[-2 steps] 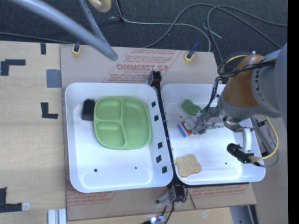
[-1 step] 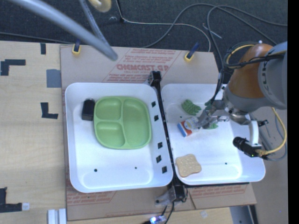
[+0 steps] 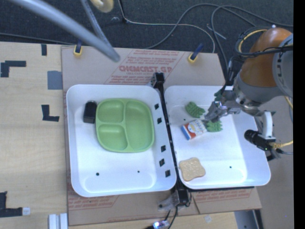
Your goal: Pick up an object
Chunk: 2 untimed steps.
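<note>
In the right bin [image 3: 248, 175] lie a small white carton with red and blue print [image 3: 193, 129], a ridged green piece [image 3: 194, 109], another green piece [image 3: 215, 126] and a tan slice of toast [image 3: 191, 169]. My gripper [image 3: 211, 114] hangs low over the bin's upper middle, just right of the carton and between the two green pieces. Its dark fingers point down and left, and the second green piece sits right under them. Nothing can be seen held between them.
The left bin [image 3: 81, 171] holds a green divided plate [image 3: 125, 125] and a small black block [image 3: 89, 112] at its left. A black divider clip strip [image 3: 164, 128] runs between the bins. Cables trail over the dark floor behind the bench.
</note>
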{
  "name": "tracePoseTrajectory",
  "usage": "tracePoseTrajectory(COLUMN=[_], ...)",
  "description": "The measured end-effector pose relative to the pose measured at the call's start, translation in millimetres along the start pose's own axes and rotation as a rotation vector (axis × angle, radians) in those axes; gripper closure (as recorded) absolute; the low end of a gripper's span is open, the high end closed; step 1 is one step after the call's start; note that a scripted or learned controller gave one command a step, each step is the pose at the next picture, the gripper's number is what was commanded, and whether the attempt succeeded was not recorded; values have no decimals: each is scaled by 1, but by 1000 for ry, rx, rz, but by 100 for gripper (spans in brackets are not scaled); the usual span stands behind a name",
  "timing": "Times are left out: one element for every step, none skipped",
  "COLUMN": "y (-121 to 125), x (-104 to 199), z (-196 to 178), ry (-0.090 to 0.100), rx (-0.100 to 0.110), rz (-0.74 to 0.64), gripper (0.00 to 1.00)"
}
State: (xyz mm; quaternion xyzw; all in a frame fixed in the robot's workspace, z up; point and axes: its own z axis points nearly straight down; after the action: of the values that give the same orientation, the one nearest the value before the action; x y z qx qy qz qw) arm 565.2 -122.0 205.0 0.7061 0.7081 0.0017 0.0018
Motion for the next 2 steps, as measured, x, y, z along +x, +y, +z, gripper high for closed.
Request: tracePoseTrajectory(y=[-5,-1], x=[5,54], z=[-59,-41], ry=[-1,1], rx=[-1,7], rz=[1,-2], gripper=[100,100])
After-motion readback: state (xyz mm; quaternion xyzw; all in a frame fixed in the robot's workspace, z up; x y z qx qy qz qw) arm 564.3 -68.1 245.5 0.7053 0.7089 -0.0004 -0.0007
